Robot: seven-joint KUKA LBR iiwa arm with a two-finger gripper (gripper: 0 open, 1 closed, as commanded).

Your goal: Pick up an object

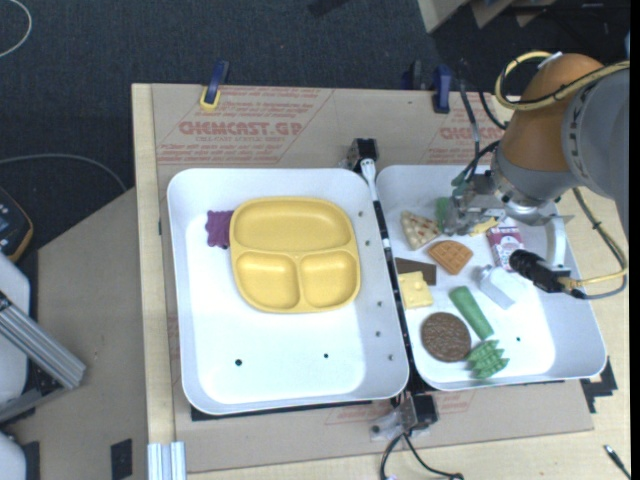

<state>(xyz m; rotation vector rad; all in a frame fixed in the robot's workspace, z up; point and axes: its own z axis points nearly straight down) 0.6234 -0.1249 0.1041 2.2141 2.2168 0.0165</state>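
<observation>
- I see the left bin with open floor below the yellow divided tray; a purple piece pokes out at the tray's left edge.
- Right bin is crowded; little free room.
- Gripper hangs at that bin's upper part; I cannot tell its jaw state.
- Waffle lies just below it, pizza slice beside, green cucumber and brown cookie further down.

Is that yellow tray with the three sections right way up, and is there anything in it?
Right way up and empty: the yellow tray lies in the left bin with its three hollows facing upward, all bare.
</observation>
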